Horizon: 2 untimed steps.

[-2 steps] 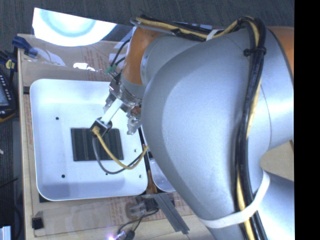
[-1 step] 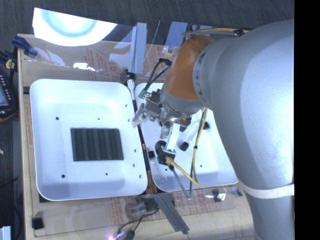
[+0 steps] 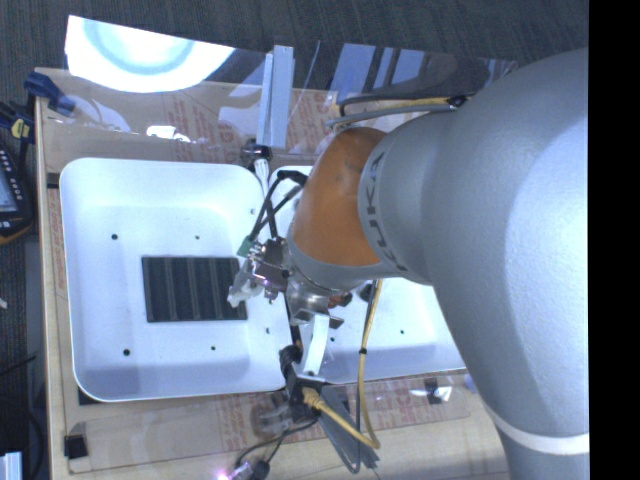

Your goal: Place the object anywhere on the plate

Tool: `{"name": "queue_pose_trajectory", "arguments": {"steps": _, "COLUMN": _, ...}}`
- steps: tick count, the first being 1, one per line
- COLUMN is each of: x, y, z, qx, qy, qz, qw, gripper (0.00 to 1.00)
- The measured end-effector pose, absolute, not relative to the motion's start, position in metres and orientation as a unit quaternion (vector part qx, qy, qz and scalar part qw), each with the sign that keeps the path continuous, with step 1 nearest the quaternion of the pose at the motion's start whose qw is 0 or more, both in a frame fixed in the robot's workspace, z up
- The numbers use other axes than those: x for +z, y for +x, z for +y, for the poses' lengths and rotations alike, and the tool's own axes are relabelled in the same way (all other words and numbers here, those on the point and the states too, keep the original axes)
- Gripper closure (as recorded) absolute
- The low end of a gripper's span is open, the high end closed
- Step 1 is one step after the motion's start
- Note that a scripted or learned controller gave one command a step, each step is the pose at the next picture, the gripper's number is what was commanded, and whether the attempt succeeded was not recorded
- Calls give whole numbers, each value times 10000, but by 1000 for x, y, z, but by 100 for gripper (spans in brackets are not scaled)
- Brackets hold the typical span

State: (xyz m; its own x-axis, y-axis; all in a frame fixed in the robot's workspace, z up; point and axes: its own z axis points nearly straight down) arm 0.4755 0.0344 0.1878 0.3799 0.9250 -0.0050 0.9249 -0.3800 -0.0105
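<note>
Gripper state can't tell, at edge of dark ribbed plate, left bin.

place: a robot lab or test cell
arm: a big grey arm with an orange band, cables along it
bench: a taped board bearing white bins
bin floor: a dark ribbed plate
floor: dark carpet around the bench
</note>
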Motion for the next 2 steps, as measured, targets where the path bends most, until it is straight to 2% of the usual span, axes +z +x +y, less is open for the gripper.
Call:
{"name": "queue_pose_trajectory", "arguments": {"steps": 1, "x": 132, "y": 475, "z": 156, "qx": 54, "qy": -6302, "qz": -7764, "qw": 38, "gripper": 100}}
{"name": "queue_pose_trajectory", "arguments": {"steps": 2, "x": 188, "y": 477, "z": 81, "qx": 34, "qy": -6756, "qz": -7372, "qw": 21, "gripper": 100}}
